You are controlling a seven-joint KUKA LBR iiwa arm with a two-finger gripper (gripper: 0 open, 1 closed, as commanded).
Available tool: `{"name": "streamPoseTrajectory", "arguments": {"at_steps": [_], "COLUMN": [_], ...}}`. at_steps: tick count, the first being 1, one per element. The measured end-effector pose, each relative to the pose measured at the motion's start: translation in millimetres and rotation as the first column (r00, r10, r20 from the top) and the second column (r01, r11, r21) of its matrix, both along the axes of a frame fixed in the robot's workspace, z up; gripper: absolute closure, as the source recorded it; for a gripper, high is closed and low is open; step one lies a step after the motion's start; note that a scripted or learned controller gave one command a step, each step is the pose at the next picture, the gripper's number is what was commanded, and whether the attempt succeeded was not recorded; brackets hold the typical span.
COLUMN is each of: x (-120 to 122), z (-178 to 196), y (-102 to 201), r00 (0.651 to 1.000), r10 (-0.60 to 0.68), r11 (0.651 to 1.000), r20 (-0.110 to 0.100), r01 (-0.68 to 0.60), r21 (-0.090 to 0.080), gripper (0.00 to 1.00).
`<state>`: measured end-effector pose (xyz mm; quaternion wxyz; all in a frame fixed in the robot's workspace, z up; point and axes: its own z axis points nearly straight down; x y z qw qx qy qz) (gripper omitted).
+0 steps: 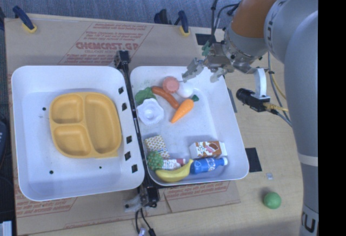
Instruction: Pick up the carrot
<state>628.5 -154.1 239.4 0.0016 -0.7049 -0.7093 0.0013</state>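
The carrot point(183, 110) is found in the right bin point(233, 121), in its far half, lying slantwise with the green-topped thick end toward the far right and the tip toward the near left. It is flanked by a sausage point(165, 96) just to its left. The gripper point(201, 72) is held above the bin's far edge, fingers parted and nothing between them. The carrot lies nearer and slightly left of it, so a short descent toward the near left is judged necessary.
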Motion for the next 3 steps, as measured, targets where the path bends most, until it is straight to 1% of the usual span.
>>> {"name": "streamPoseTrajectory", "arguments": {"at_steps": [1, 2, 3], "x": [19, -30, -30], "z": [-148, -148, -137], "y": [-11, -43, -43], "r00": [0.995, 0.959, 0.958], "r10": [0.098, 0.285, 0.288], "r11": [0.995, 0.959, 0.958], "r20": [0.003, 0.0, -0.001], "r01": [-0.098, -0.285, -0.288], "r21": [-0.002, 0.002, 0.002], "gripper": [0.0, 0.0, 1.0]}}
